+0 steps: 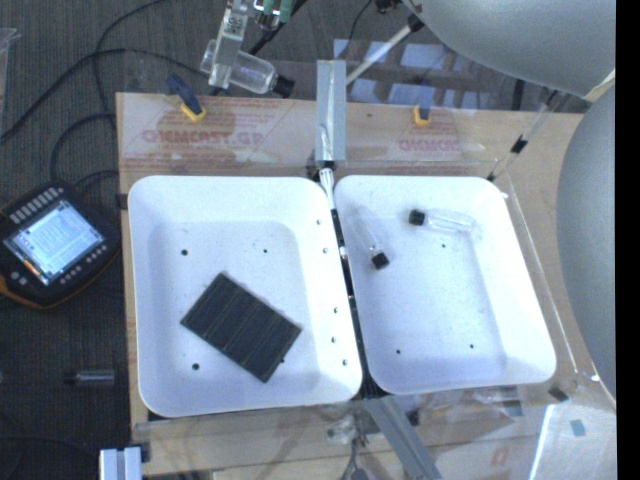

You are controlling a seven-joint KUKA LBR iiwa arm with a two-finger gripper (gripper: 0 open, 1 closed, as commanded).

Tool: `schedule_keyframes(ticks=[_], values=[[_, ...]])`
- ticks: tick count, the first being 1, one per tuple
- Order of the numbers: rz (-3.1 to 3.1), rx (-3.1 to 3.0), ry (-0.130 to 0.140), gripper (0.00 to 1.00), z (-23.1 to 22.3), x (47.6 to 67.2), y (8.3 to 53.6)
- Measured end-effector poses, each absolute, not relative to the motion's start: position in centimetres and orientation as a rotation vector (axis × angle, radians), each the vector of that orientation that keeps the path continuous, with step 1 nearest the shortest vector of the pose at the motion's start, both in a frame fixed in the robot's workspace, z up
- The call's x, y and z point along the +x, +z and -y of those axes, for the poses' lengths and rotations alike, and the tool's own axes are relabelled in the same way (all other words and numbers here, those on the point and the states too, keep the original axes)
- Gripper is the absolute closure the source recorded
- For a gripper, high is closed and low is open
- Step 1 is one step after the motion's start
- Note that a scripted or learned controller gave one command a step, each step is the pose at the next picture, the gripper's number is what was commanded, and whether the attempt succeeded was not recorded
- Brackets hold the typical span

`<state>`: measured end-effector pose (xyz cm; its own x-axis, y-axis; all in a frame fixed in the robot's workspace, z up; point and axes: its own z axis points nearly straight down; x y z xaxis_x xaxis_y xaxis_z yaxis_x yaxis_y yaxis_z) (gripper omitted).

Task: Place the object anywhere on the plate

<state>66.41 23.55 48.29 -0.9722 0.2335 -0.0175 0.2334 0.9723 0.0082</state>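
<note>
We note a table (150, 128) bearing two white bins. The dark plate (241, 326) lies in the left bin (160, 208); two clear tubes with black caps (440, 221) lie in the right bin (500, 358).

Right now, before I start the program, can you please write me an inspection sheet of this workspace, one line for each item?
Surface: two white bins side by side, left bin and right bin, on a bench.
Job's things: dark ribbed plate flat in left bin; two clear tubes with black caps in right bin.
Clutter: nothing seen.
Tool: nothing seen; grey arm overhead at upper right.
Cables: black cables behind bench.
Surroundings: handheld control pad left of bench.
</note>
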Motion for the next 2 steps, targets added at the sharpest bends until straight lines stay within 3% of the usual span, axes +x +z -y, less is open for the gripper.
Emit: schedule_keyframes(ticks=[2], values=[[-3.094,0.37,0.013,1.0,-23.61,66.54,50.26]])
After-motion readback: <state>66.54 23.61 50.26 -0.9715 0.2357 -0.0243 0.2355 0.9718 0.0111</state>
